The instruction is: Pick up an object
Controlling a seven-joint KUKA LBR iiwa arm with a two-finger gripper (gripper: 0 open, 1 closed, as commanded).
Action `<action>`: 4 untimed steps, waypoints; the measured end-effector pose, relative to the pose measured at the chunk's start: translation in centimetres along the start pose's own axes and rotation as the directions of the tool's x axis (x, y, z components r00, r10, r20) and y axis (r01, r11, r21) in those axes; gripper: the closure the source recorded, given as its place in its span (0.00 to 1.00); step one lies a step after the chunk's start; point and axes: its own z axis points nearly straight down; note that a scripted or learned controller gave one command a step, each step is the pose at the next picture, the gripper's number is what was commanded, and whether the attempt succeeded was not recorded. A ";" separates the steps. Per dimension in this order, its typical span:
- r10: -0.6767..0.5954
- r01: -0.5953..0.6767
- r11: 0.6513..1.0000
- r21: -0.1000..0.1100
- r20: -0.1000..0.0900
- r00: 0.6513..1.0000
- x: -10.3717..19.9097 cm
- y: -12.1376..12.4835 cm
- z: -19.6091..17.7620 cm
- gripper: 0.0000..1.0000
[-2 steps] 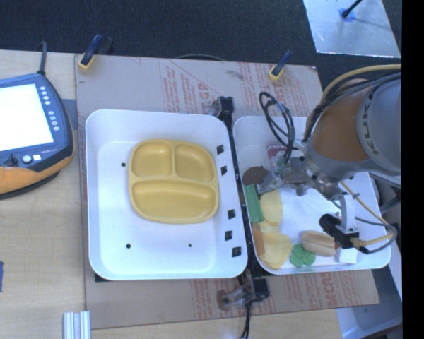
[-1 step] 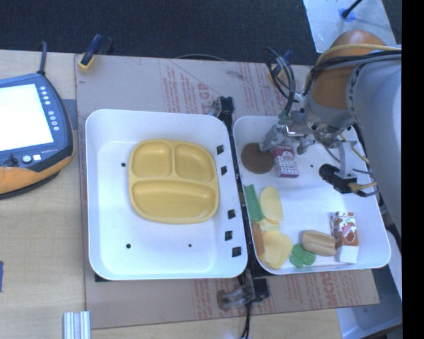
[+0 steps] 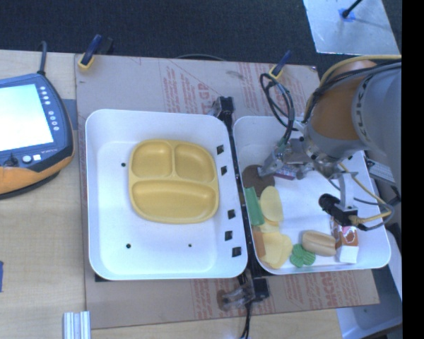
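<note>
Bench (image 3: 28, 246) layout, left to right: a teach pendant (image 3: 25, 129) lies off to the side, outside the work area. The left bin (image 3: 106, 260) carries a yellow divided plate (image 3: 174, 181), a likely drop zone. The right bin (image 3: 378, 260) holds the pick candidates (toy foods (image 3: 283, 239) clustered along its near edge). The pincer (image 3: 293, 164) hangs over that bin's far half; its state cannot be told from this angle.

Pale wooden bench (image 3: 35, 260) against dark carpeted floor (image 3: 162, 9).
</note>
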 end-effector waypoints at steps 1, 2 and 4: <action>-0.002 0.002 1.000 -0.001 -0.001 1.000 0.0 0.2 -1.1 1.00; -0.001 0.001 1.000 0.010 -0.002 1.000 -0.8 -5.0 -4.9 1.00; -0.004 0.004 1.000 0.010 -0.004 1.000 1.3 -5.6 0.5 0.00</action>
